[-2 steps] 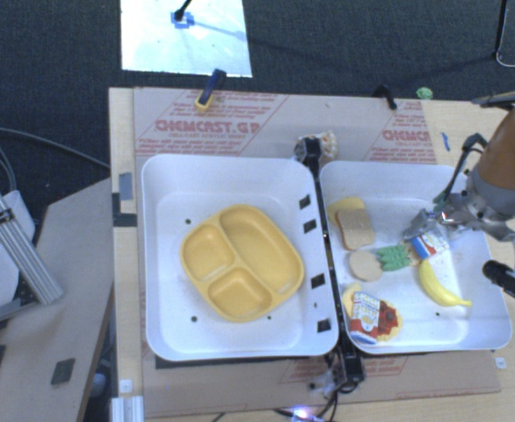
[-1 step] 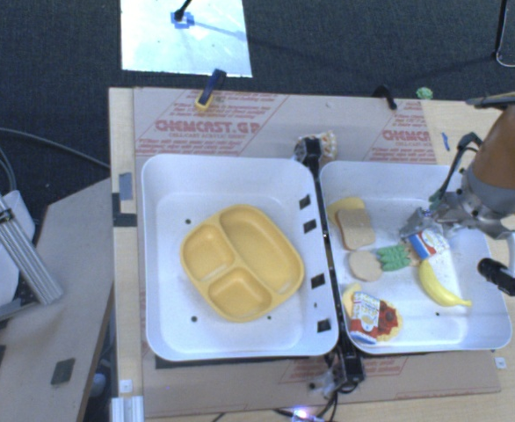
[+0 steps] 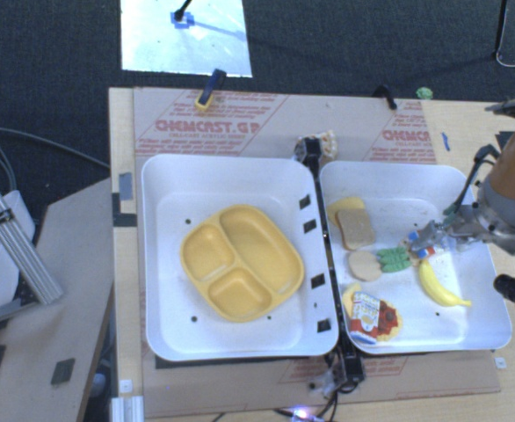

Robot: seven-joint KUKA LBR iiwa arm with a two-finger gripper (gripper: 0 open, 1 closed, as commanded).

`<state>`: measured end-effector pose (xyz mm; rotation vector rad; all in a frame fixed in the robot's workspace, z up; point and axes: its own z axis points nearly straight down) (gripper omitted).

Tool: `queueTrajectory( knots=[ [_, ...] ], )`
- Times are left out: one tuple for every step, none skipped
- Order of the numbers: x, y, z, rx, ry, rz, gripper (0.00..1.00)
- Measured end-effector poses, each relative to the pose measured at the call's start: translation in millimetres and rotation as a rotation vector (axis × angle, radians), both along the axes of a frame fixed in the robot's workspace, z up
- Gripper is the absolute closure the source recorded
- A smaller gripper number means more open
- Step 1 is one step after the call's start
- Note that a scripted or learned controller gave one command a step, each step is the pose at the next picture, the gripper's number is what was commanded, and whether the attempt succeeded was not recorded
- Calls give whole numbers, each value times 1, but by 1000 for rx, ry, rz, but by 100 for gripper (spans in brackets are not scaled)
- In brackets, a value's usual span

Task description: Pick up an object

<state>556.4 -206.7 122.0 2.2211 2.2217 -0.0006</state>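
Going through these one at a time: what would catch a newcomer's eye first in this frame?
Probably the yellow divided tray, lying alone in the left bin. Next, the cluster of toy food in the right bin: a banana, a slice of bread and a green piece. The gripper reaches in from the right, low over that cluster.

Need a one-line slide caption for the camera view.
Gripper low in the right bin beside a green toy and banana; yellow divided tray in the left bin.
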Motion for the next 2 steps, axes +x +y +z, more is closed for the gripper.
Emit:
queueTrajectory(
  knots=[
    [-72,1,13,1,3,-3,0],
    [-37,71,-40,3,0,9,0]
  ],
)
